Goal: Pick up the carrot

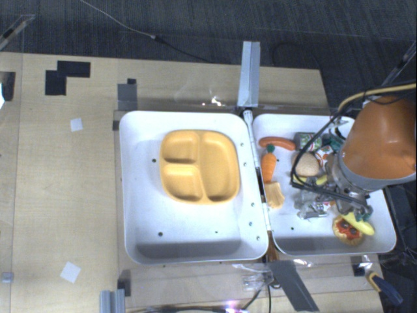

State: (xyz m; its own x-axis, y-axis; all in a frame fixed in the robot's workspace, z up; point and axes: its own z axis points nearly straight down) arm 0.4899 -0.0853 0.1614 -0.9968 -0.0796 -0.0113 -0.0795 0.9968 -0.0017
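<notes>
A pale wood-grain tabletop (58,194) fills the lower left of the view, with black patches near its far left corner and small pale squares of tape scattered on it; beyond its far edge lies dark grey carpeted floor (195,12), crossed by a thin cable. Two shallow white bins sit side by side, held by metal brackets at the middle seam. The left bin (140,233) holds a yellow divided plate (199,165), lying flat toward the bin's far half. In the right bin (287,237), the carrot (268,164) lies against the left wall, close to the seam, green top pointing away from the camera. Just beyond it is a sausage (276,143), and just nearer, a tan wedge of food (275,195). A small pizza-like toy (349,230) rests near the right front corner. The arm's orange band (384,139) hangs over the bin's right side, and the tool (319,197) below it sits well apart from the carrot; whether it is wide or narrow I cannot tell.
</notes>
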